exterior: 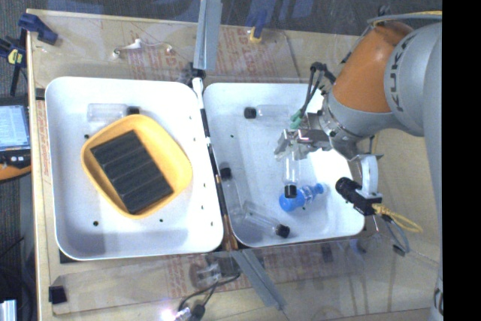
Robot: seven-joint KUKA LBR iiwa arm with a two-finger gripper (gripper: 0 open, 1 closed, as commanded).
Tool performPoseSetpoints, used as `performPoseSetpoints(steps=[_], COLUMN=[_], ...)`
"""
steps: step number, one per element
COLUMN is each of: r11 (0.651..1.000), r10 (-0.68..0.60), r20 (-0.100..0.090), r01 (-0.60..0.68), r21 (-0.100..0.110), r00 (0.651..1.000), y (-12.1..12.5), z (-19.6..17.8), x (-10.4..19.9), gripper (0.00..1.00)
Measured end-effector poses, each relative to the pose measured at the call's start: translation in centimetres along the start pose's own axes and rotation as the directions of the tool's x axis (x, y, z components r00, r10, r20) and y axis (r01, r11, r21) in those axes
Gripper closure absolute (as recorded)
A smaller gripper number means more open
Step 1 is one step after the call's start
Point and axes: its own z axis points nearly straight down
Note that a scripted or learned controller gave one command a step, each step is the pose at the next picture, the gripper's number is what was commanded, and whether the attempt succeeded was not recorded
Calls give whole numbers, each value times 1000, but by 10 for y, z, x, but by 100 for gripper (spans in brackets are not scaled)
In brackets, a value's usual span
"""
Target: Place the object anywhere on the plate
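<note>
Seemingly poised for a pick, the tool hangs over the blue object in the right bin, far from the yellow plate.

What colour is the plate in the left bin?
Yellow-orange plate with a dark ribbed centre, seen clearly in the camera view.

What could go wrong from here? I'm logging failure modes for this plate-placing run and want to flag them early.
1. The hand hangs in the right bin, just above the blue object; a slightly off descent could nudge it away rather than take it.
2. Clear vials lie close by, so one might be knocked or taken instead.
3. The yellow plate sits in the left bin, across the bins' walls; a loose hold could drop the object short.
</note>
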Motion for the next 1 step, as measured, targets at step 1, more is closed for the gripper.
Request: performPoseSetpoints(steps=[1], r11=[1000], r10=[0], r20=[0], r01=[0], r21=[0], r00=[1000], y=[0], z=[0], x=[0], gripper=[0])
